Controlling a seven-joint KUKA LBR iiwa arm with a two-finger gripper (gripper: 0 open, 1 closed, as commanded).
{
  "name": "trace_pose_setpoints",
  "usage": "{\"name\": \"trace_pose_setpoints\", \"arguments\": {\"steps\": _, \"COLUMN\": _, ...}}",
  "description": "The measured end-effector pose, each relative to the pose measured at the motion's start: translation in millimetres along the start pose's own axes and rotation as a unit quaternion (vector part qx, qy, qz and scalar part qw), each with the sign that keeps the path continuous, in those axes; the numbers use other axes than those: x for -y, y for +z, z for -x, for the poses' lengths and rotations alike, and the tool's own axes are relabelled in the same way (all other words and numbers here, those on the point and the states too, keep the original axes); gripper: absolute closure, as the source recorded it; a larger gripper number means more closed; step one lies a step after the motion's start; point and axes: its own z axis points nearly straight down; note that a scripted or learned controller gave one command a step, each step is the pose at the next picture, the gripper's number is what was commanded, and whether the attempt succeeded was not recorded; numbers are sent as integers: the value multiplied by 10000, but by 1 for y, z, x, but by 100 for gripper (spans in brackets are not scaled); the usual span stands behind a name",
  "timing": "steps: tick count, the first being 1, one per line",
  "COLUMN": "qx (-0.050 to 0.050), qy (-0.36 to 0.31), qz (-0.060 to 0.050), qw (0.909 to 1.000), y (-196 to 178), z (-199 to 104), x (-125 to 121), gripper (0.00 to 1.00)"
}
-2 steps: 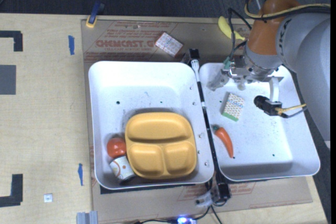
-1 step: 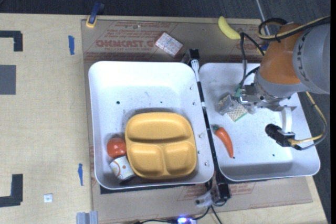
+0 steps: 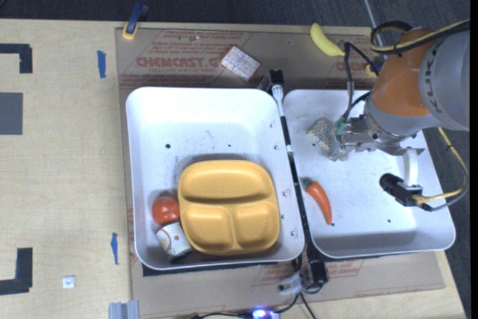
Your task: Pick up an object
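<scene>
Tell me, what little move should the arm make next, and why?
Probably a short drop straight down. The gripper hangs in the right bin over a small crumpled silvery object, nearer than the orange carrot. I cannot tell whether anything is held yet.

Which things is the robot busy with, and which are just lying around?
Busy with:
- gripper
- small crumpled grey-and-white object beside it, in the right white bin

Lying around:
- orange toy carrot
- yellow plastic divided tray
- red-orange ball
- yellow banana
- left white bin
</scene>
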Motion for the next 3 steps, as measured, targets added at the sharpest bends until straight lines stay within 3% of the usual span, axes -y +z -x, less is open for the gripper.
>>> {"name": "trace_pose_setpoints", "arguments": {"steps": 1, "qx": 0, "qy": 0, "qz": -1, "qw": 10000, "y": 0, "z": 0, "x": 0, "gripper": 0}}
{"name": "trace_pose_setpoints", "arguments": {"steps": 3, "qx": 24, "qy": 6, "qz": 24, "qw": 10000, "y": 9, "z": -8, "x": 93, "gripper": 0}}
